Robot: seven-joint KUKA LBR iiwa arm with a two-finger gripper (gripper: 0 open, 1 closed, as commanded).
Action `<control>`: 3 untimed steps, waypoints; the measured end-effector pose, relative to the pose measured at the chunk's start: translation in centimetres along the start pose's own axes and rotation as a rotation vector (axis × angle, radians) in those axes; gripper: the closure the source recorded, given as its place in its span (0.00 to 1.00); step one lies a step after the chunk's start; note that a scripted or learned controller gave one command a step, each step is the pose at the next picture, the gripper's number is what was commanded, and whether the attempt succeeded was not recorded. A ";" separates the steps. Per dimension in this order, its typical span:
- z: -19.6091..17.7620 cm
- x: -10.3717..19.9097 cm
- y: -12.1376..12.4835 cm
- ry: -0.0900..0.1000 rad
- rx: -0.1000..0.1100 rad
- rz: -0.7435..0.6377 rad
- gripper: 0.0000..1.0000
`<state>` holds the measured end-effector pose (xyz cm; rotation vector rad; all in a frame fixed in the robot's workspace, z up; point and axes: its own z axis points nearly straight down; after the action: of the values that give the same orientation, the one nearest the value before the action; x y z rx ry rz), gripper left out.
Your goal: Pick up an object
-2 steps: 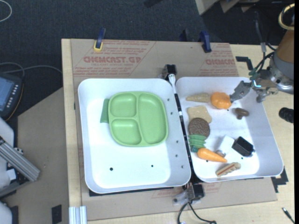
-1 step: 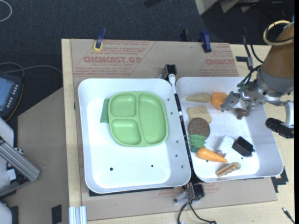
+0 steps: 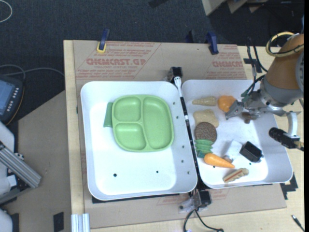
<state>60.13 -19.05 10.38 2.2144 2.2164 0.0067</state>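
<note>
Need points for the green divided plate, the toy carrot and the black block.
green divided plate [image 3: 143, 122]: camera view, on the ridge where its three compartments meet.
toy carrot [image 3: 219, 161]: camera view, middle of the orange body.
black block [image 3: 251, 152]: camera view, centre of its top face.

Dark carpet floor [image 3: 96, 8] surrounds the counter [image 3: 77, 129]. Brown printed sheet [image 3: 135, 59] covers the top, held by clamps [image 3: 102, 41] at the rear edge.

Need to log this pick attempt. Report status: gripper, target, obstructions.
Gripper low in right bin, beside orange item; nothing seen held. Carrot, black block, brown patty lie loose. Green tray in left bin.
</note>
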 end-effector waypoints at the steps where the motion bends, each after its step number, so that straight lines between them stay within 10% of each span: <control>1: 0.1 0.4 0.3 0.006 -0.004 -0.003 0.00; 2: -0.4 0.3 0.1 0.005 0.003 -0.002 1.00; 3: -5.7 1.2 0.0 0.001 0.002 -0.001 1.00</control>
<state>60.04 -17.80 16.04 2.2150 2.2183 0.0054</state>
